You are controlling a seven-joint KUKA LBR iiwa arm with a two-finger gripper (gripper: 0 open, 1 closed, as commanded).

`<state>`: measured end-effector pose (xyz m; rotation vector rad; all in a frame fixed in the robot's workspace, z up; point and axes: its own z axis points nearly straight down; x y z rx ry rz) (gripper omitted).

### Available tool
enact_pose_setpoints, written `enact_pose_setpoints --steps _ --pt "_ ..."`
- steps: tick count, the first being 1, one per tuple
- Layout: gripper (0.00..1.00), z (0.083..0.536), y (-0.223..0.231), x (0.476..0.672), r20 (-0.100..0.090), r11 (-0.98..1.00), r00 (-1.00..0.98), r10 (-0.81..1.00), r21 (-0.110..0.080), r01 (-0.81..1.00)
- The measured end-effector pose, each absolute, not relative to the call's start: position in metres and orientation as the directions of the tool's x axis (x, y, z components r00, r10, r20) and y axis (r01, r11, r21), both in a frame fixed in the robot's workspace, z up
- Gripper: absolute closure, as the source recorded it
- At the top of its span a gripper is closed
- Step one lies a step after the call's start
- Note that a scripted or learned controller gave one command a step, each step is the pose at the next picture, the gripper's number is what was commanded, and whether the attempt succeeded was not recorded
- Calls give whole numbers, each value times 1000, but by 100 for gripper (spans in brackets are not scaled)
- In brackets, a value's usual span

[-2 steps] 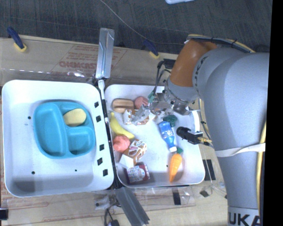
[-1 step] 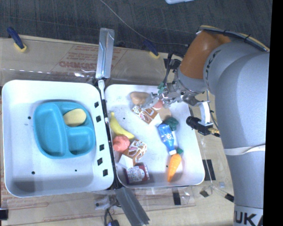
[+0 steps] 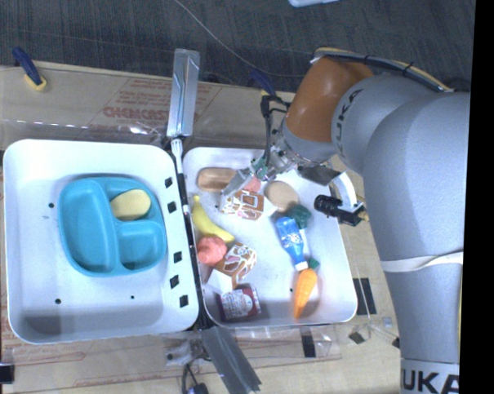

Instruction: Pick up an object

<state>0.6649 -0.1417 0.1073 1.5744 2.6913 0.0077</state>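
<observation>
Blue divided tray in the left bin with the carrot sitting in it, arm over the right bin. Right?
Not quite. The thing in the blue divided tray is a yellow potato-like piece, not the carrot, which lies in the right bin near its front corner. The camera view shows this. The tray is in the left bin; the arm is over the right bin.

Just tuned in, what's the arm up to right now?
The arm's gripper is down at the far end of the right bin, right at a small patterned carton beside a hot-dog bun. Whether it has a grip cannot be told. A banana, blue bottle and carrot lie loose there. The left bin holds a blue tray.
</observation>
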Motion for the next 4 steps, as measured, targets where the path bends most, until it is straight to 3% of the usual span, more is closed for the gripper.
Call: enact_pose_setpoints --steps 1,2,3,4 --pt "0 107 -116 663 -21 765 -765 644 2 644" --pt "0 175 -168 573 -2 854 -854 520 -2 520" --pt "0 175 -197 527 5 751 -751 660 -3 660" --pt "100 183 -197 529 8 754 -754 657 -3 657"
